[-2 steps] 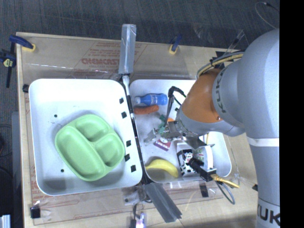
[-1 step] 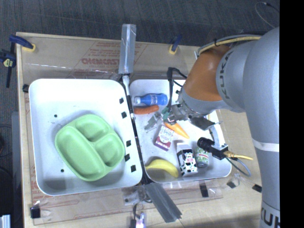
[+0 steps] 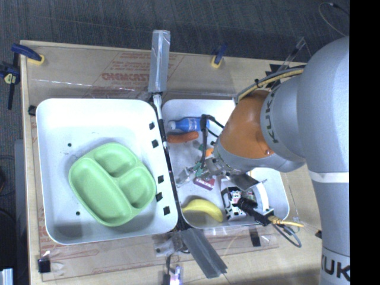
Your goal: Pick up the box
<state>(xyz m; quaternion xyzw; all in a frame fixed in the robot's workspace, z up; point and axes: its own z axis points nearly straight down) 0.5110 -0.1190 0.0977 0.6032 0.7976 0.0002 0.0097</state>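
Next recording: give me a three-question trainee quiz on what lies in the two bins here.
1. Multiple choice: in the right bin, what lies right beside the blue bottle?
A) a long orange item
B) a red cup
C) a metal spoon
2. True or false: the yellow banana lies in the right bin, at its near edge.
3. Fill in: the left bin holds a green divided ____.

Key: 1 A; 2 true; 3 plate.
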